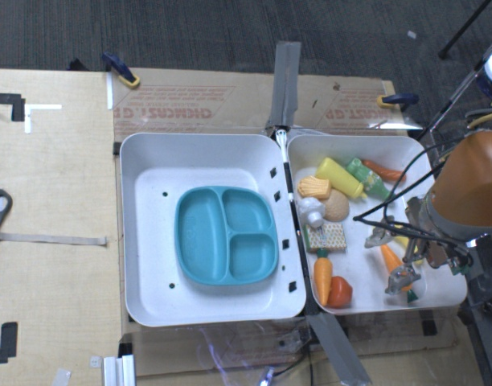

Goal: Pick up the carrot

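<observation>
An orange carrot [322, 273] with a green top lies near the front left of the right bin [439, 300], touching a red tomato [340, 293]. A second, smaller carrot [389, 256] lies further right, just left of my gripper [402, 279]. The gripper hangs low over the bin's front right part, below the orange band of the arm [469, 185]. Whether anything sits in the gripper is hidden by its metal parts and cables.
The right bin also holds a yellow piece [339, 176], a green piece [367, 176], a red-orange pepper [381, 169], a tan ridged piece [313, 186], a beige round piece [337, 207] and a checked cracker [333, 236]. The left bin [141, 215] holds a teal divided plate [227, 236].
</observation>
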`<action>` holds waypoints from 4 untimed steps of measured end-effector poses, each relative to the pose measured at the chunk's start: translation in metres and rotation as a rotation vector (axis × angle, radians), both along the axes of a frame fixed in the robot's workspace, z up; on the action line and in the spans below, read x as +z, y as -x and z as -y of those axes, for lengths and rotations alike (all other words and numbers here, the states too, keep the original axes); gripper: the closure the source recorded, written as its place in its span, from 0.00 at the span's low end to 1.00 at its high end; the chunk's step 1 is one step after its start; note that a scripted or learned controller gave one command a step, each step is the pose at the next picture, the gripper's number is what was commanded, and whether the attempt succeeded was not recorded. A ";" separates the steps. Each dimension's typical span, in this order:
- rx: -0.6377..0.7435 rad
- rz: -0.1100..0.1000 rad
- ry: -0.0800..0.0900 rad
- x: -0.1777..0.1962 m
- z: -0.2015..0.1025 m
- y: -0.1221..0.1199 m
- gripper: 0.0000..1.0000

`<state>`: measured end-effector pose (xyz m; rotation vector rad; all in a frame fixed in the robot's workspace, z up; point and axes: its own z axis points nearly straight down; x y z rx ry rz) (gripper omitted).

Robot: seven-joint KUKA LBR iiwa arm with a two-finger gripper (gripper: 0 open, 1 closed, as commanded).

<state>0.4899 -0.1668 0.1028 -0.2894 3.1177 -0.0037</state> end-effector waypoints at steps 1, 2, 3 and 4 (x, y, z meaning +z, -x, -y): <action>0.003 0.006 0.001 0.010 -0.001 -0.003 1.00; 0.003 0.006 0.001 0.010 -0.001 -0.003 0.00; -0.245 -0.008 -0.003 -0.011 0.002 0.005 0.00; -0.242 -0.002 -0.002 -0.001 0.001 0.002 1.00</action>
